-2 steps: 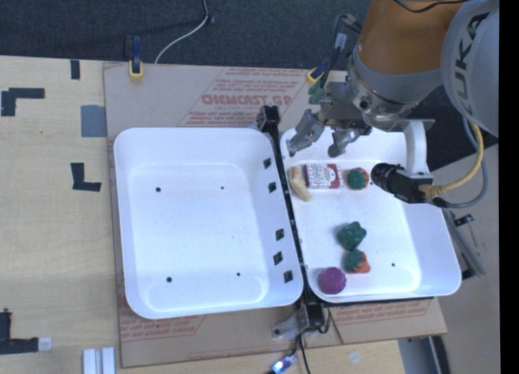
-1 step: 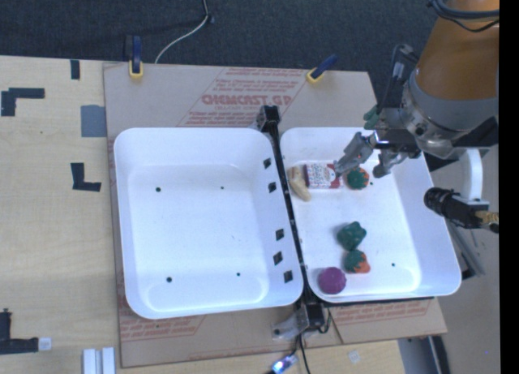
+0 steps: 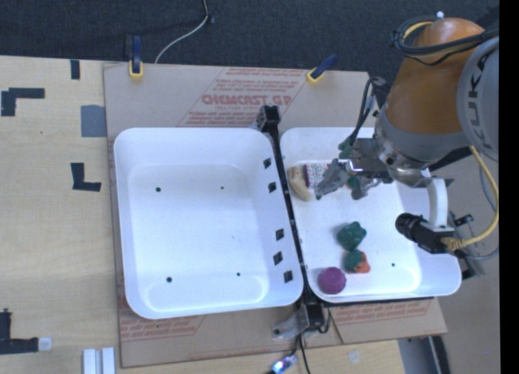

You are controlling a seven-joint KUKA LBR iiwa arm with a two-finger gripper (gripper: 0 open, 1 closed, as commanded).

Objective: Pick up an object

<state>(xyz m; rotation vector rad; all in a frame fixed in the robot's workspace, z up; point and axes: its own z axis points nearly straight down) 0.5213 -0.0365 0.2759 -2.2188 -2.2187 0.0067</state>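
Over the right bin, your gripper hangs with fingers apart, holding nothing.
You look to be at the approach step: the tan object lies just beside the fingers by the divider; next, descend squarely and close.

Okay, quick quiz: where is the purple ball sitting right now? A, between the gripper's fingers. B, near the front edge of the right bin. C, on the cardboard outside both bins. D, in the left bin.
B: the purple ball lies on the floor of the right bin by its front edge, beside the green object.
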